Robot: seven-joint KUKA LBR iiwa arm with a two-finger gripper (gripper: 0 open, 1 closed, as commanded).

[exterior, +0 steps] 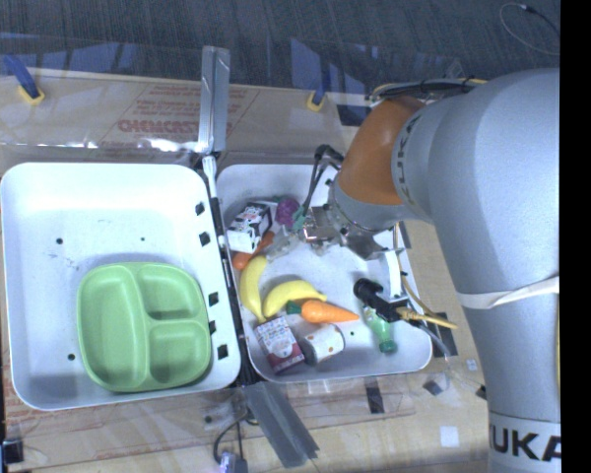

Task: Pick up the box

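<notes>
White bins sit side by side on the counter (108, 106). The left bin (20, 215) holds a green divided plate (143, 325) in its lower half. The right bin (276, 180), near the middle of the frame, is crowded.

A black-and-white box (248, 227) lies in the right bin's upper left part, close to the wall shared with the other bin. A small purple thing (289, 208) lies just to its right. A second, red-and-white box (279, 344) lies at the bin's lower edge, touching a white can (325, 344) on its right.

Between the two boxes lie two bananas (256, 284), with a small orange thing (240, 260) at the upper end of the left one. A carrot (327, 312) lies just below the right banana, pointing right. A green bottle (385, 335) lies in the lower right part of the bin.

The grey arm (492, 195) comes in from the right, its orange band (374, 161) above the bin. The hand (313, 229) is low over the bin's upper middle, just right of the black-and-white box and the purple thing. I cannot tell whether the hand is spread or pressed together, and nothing shows in its grip.
</notes>
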